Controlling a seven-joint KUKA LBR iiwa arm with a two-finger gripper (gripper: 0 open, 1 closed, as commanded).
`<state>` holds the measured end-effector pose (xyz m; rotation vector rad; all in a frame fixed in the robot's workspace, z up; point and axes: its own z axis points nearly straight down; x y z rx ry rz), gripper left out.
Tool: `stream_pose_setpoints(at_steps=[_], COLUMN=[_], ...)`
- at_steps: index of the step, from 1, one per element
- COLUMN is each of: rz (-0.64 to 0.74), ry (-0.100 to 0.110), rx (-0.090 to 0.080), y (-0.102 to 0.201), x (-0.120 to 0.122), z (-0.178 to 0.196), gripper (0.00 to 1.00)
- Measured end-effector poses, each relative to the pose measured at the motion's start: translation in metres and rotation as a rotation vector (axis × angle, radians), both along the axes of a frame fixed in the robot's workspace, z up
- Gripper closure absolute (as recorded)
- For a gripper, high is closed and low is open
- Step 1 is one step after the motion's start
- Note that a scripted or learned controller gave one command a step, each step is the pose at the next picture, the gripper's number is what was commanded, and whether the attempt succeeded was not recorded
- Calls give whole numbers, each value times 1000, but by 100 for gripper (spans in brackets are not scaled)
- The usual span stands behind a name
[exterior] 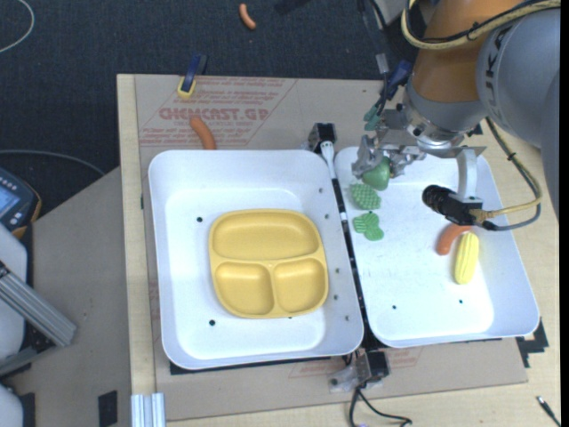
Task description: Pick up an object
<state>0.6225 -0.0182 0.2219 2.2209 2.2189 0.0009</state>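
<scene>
1. A yellow divided tray [267,263] lies in the left bin [173,238].
2. In the right bin [444,314], a corn cob [466,257] touches an orange sausage [449,237].
3. Two green toys [367,227] lie near the divider.
4. The claw [375,174] hangs over the right bin's far-left corner, closed around a green piece [378,177].

Grey arm [532,69] carries a glossy orange band [458,38], yellow-and-black cable [418,12] looping around it, silver metal gripper [373,163] hardware below.
</scene>
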Motion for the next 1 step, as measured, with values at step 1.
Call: stream_pose_setpoints(at_steps=[1], rz=[1], ry=[5], rx=[1], y=[7], x=[-6], z=[-6], gripper=[100])
